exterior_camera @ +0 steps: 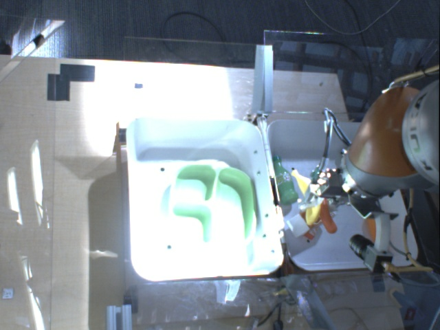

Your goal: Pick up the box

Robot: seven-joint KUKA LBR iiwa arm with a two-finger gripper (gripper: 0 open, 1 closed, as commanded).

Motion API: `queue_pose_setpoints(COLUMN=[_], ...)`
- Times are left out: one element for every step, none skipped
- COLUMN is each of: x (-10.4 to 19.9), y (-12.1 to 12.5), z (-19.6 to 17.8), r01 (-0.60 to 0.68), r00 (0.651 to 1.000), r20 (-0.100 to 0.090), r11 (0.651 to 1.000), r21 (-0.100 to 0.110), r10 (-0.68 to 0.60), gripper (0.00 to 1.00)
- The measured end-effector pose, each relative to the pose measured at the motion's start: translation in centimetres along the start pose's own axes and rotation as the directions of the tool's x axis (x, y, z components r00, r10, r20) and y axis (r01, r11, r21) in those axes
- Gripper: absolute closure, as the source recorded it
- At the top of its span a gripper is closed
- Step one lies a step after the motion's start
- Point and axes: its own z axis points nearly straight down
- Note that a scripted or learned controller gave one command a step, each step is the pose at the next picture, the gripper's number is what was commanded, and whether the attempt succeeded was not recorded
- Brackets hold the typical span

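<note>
The arm is lowered into the right bin (344,256), at the right of the frame, with the tool (328,191) down among a small heap of items near that bin's left wall. As a judgement, the pick is at the reaching or grasping stage: nothing appears lifted clear, so the lift itself is left to do.

I cannot pick out a box with any certainty. The heap shows a green bottle (283,181), a yellow item (302,183) and an orange-red item (328,222), all close together just left of and below the tool. If the box is there, it lies in that cluster. Whether the tool is open or closed, or grips anything, cannot be told. The left bin (148,253) holds a green tray (210,194).
</note>
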Motion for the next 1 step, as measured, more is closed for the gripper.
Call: queue_pose_setpoints(x=[-3.41], y=[0.37], z=[-0.07], r01=[-0.008], r00=[1.000], r20=[0.001], r11=[1.000], r21=[-0.001], r10=[0.008], gripper=[1.00])
